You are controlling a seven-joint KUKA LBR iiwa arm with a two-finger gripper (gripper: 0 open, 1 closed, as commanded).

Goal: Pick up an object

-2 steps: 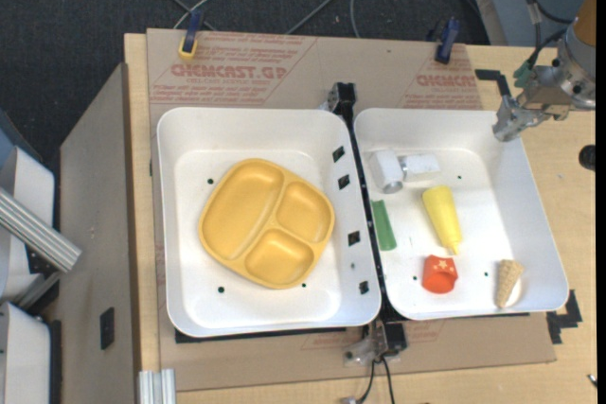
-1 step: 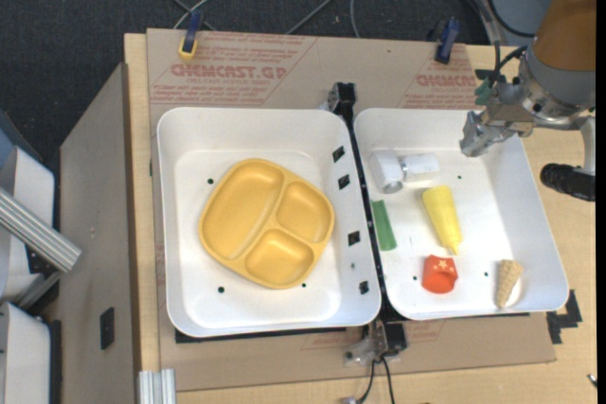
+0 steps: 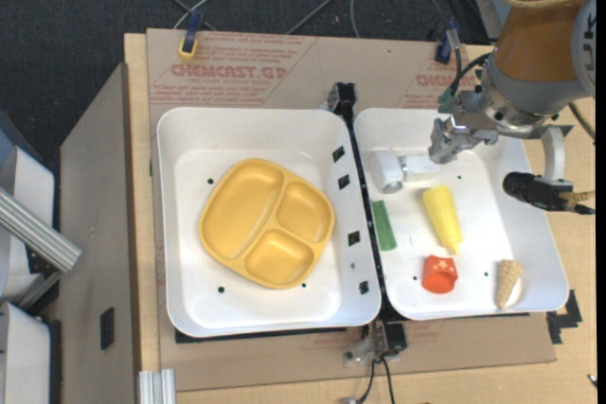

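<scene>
Pincer (image 3: 453,143) hangs over the far part of the right bin (image 3: 544,232), on the grey arm (image 3: 540,33) with its orange band, coming in from the right edge. Open or closed: cannot tell from this angle, metal parts blur together. Nothing visibly held.

Just left of the pincer and slightly nearer the camera, a white cylinder-like piece (image 3: 386,170) lies on the bin floor, close to the pincer but contact is unclear. Below the pincer, toward the camera, a yellow cone-shaped object (image 3: 442,216) lies pointing nearer-right, apart from the pincer. Further toward the camera than that, an orange-red small object (image 3: 438,273) sits on the floor, just beside the yellow one's near end. Down and left of the pincer, a green stick (image 3: 383,224) lies along the bin's left wall. Down and right, near the bin's near-right corner, a tan ice-cream-cone shape (image 3: 508,283). Right of the pincer, a black cylindrical part (image 3: 530,189) sticks in over the bin's right side.

Well left of the pincer, the left bin (image 3: 180,203) holds a yellow divided plate (image 3: 266,222), three compartments, lying flat and turned at an angle. Black clips (image 3: 343,97) sit between the two bins. Both bins rest on a cardboard-brown board (image 3: 237,61) with red lettering.
</scene>
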